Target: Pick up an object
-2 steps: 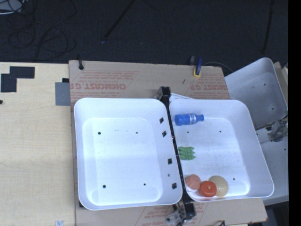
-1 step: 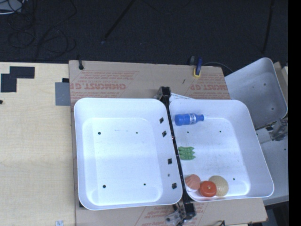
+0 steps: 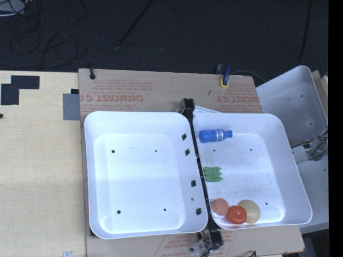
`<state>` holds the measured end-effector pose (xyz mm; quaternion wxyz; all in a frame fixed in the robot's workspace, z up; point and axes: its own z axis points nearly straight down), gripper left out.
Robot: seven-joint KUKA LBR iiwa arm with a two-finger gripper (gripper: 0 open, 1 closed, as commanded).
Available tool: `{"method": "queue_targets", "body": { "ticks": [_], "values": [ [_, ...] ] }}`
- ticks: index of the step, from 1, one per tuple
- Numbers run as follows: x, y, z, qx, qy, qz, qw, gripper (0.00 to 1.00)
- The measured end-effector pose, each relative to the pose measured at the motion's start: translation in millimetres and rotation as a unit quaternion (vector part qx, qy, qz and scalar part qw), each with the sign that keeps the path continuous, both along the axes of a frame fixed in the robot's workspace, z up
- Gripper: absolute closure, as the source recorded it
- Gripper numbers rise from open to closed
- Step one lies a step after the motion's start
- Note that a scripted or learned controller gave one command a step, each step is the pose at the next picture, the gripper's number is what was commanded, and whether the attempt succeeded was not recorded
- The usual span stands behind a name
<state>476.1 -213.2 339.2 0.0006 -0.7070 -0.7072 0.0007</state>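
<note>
The right white bin [image 3: 270, 162] holds all the loose objects. A blue bottle [image 3: 215, 135] lies on its side near the bin's far left corner, cap pointing right. A small green pea-pod-shaped item [image 3: 212, 174] rests against the left wall, about midway along it. In the near left corner three round items sit clustered and touching: a salmon-pink one [image 3: 218, 206], a red one [image 3: 237, 214] and a beige one [image 3: 250, 210].
The left white bin [image 3: 139, 170] lies beside the right one, joined along a black strip with clips [image 3: 194, 159]. Both rest on a cardboard sheet [image 3: 161, 92] on the wooden bench. A grey metal plate [image 3: 292, 98] stands at the right, and a yellow-blue clamp [image 3: 225, 77] at the back.
</note>
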Motion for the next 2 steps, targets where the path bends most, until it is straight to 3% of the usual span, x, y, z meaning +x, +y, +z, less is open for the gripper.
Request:
{"method": "queue_targets", "body": {
  "ticks": [2],
  "values": [
    [0.2,0.2,-5.6,0.0,0.0,-0.001,1.0,1.0]
  ]
}}
